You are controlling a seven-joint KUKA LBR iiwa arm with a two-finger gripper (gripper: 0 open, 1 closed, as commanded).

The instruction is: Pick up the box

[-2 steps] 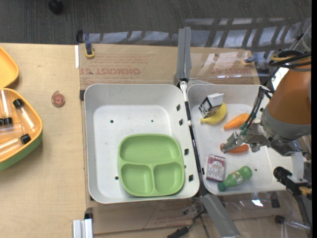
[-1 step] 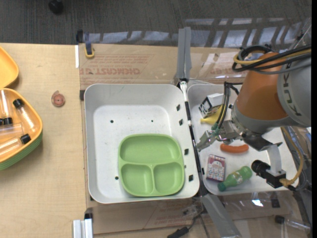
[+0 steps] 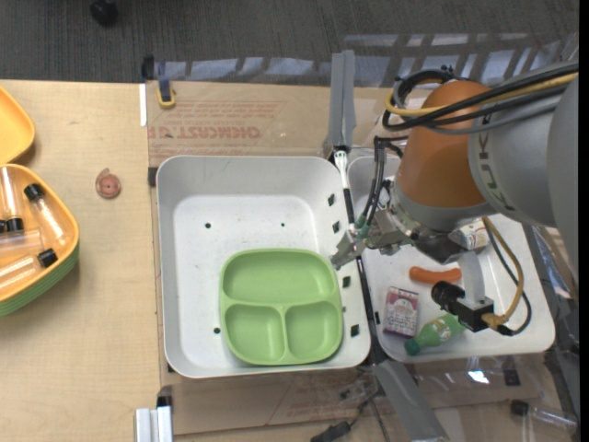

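Observation:
The box is small, pink and white, and lies flat near the front of the right bin. My gripper hangs low at the left wall of that bin, by the divider between the two bins. It is up and to the left of the box and apart from it. Nothing shows in its grasp. The grey and orange wrist covers the back of the right bin.
An orange carrot-like piece lies just behind the box. A green bottle-shaped item lies to the box's right front. A white object peeks out under the wrist. The left bin holds a green divided plate.

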